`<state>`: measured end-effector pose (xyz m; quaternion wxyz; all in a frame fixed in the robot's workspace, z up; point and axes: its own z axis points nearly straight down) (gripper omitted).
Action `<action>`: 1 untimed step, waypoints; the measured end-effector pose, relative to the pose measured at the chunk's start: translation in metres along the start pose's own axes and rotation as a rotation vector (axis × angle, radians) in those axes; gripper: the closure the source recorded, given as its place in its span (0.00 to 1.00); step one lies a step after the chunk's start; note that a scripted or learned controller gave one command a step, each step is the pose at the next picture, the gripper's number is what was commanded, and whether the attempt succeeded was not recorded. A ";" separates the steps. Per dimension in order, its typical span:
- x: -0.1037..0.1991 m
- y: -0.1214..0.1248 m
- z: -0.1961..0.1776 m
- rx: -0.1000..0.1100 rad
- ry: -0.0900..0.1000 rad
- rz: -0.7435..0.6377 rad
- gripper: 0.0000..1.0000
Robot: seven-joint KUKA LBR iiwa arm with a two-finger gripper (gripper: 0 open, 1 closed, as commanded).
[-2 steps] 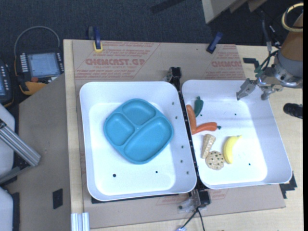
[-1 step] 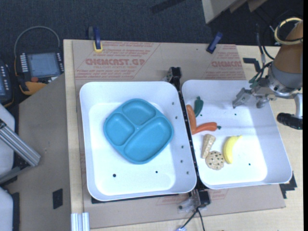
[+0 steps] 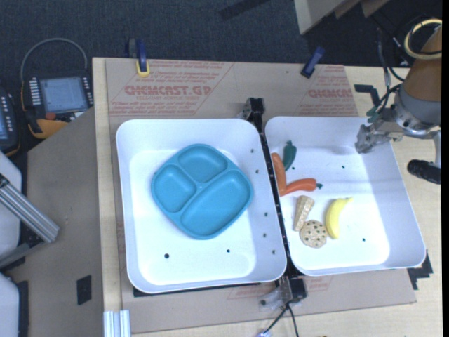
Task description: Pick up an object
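Pincer (image 3: 366, 140) over right bin's (image 3: 393, 188) far right edge, grip state can't tell. Banana (image 3: 337, 217), cookie (image 3: 313, 233), carrots (image 3: 298, 186) near bin's left. Blue tray (image 3: 202, 189) in left bin (image 3: 140, 209).

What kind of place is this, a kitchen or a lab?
Probably a robot lab: two white bins on a paper-covered bench, toy food such as a banana, and a control pendant at the side.
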<state>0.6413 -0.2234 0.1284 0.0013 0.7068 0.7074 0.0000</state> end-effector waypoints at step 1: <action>0.000 0.004 -0.044 -0.006 -0.002 0.000 1.00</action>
